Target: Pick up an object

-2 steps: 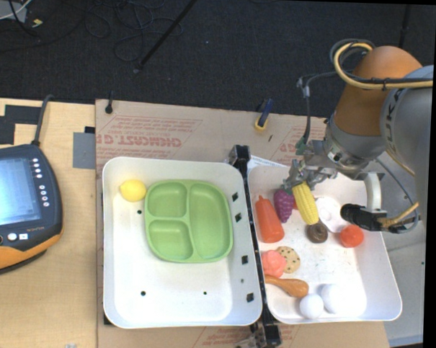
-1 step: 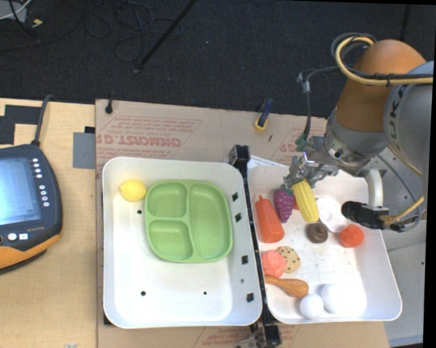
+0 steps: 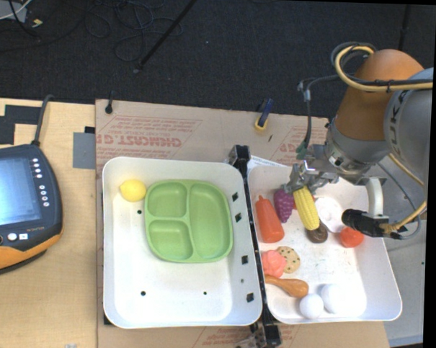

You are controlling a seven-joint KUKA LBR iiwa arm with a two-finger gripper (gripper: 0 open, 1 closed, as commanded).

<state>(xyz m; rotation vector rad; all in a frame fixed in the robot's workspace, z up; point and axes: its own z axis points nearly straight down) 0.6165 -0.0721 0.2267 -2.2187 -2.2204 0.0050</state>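
Two shallow white bins sat side by side on the surface [image 3: 68, 134]. The left bin [image 3: 119, 281] carried a green divided tray [image 3: 188, 222] and a yellow ball [image 3: 132, 190] just beside the tray's upper left corner. The right bin [image 3: 375, 285] was crowded with toy food: an orange-red bottle [image 3: 269, 219], a purple grape bunch [image 3: 284, 204], a corn cob [image 3: 307, 208], a cookie [image 3: 289, 259], a pink piece [image 3: 273, 264], a tan drumstick-like piece [image 3: 289, 286], two white egg shapes [image 3: 324, 300] near the front edge, and a red tomato-like piece [image 3: 351, 237]. The grey arm [image 3: 383, 112] reached over the right bin's far side, and its hand [image 3: 304, 182] hung directly above the upper end of the corn cob, close to it or touching it. Whether the hand was open or closed on anything could not be told from this angle. A tablet-like pendant [image 3: 18, 208] lay well apart on the left.
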